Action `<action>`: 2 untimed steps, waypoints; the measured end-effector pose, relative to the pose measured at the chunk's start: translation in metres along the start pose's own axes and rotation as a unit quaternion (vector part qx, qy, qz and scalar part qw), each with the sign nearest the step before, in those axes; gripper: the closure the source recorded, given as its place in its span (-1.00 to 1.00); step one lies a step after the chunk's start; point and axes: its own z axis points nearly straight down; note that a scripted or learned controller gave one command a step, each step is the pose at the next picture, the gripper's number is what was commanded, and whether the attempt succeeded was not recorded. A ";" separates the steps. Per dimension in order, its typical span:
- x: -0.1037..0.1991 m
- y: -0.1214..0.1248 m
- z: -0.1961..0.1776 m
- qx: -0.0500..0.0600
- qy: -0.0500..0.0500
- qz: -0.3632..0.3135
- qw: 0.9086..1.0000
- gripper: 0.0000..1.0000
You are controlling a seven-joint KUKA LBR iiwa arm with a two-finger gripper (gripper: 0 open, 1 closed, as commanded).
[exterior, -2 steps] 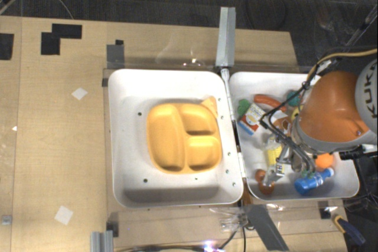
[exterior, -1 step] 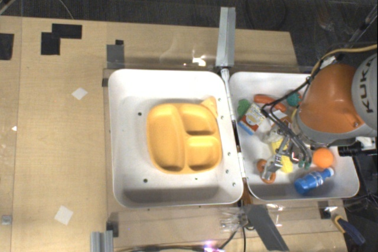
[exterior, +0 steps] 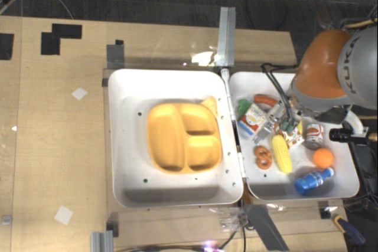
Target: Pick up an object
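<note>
The right white bin holds several small items: a yellow corn cob, a brown pretzel, an orange ball, a blue bottle, a small tin can, a red sausage, a green piece and a colourful packet. My gripper reaches down into this bin from the right, just above the top end of the corn cob and beside the packet. Its tips are lost among the clutter.
The left white bin contains a yellow compartment tray. A metal post stands behind the wall between the two bins. The arm's orange band hangs over the right bin's back right corner.
</note>
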 end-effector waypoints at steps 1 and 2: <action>-0.052 -0.018 0.026 0.000 -0.002 -0.120 0.993 -1.00; -0.071 0.030 0.025 0.018 0.017 -0.001 1.000 -1.00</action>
